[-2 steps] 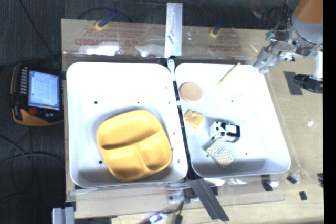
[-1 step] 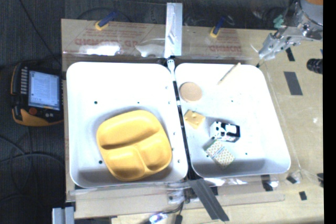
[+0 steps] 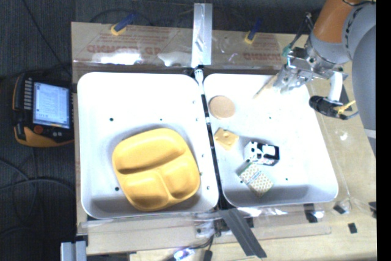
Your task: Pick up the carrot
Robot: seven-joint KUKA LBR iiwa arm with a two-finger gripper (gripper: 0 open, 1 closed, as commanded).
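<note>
The hand (image 3: pixel 292 75) hangs over the right bin's (image 3: pixel 305 150) far corner; whether it is open or closed, I cannot tell. A thin pale sliver, probably the carrot (image 3: pixel 264 89), lies just beside it. Being so slim, it could slip free or roll aside.

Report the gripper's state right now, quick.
Gripper: over the far right corner of the right bin; open or shut cannot be told, and nothing shows between it and the bin floor.
</note>
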